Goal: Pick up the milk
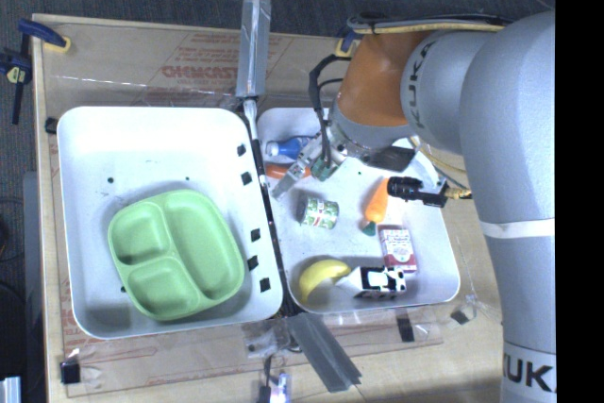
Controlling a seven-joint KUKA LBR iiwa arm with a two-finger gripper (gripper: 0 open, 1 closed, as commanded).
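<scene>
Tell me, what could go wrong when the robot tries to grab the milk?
The pincer is at the far end of the right bin, near the blue bottle, so it might grab that instead. The milk, a black-and-white carton, lies at the near wall between the banana and a red carton, which the pincer could bump or pick by mistake.

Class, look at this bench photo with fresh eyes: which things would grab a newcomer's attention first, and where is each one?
The bulky grey arm with its orange band dominates the right side, reaching down over the far end of the right white bin. Next comes the bright green divided plastic tray, lying alone in the left white bin. Then the clutter in the right bin: a yellow banana and a black-and-white milk carton along its near edge.
</scene>
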